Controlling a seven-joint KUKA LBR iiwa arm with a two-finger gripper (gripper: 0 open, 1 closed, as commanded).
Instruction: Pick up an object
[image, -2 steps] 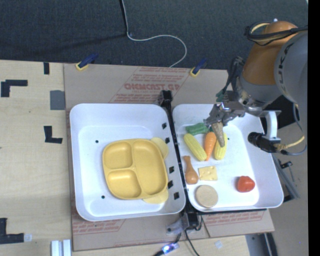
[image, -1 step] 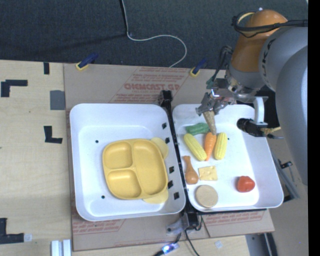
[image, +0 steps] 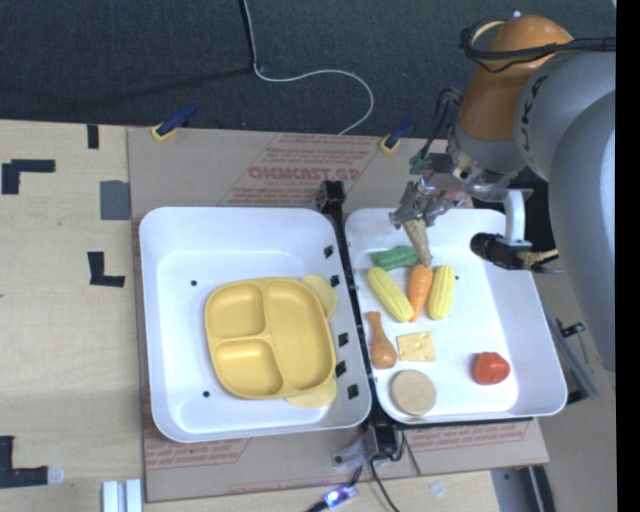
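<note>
My gripper (image: 412, 222) hangs over the back left of the right bin (image: 520, 310). A slim tan piece (image: 417, 244) sticks out from between its fingertips, pointing down toward the bin floor, so the gripper is shut on it. Just below lie a green vegetable (image: 393, 257), a corn cob (image: 390, 293), a carrot (image: 419, 288) and a second corn cob (image: 441, 291). Nearer the front are a drumstick (image: 380, 340), a cracker square (image: 416, 347), a round biscuit (image: 412, 391) and a red tomato (image: 490, 368).
The left bin (image: 170, 300) holds a yellow divided plate (image: 270, 335). A black divider with clips (image: 345, 300) runs between the bins. The arm's grey body (image: 580, 150) fills the right side above the right bin. A white cable (image: 320, 80) lies behind the bins.
</note>
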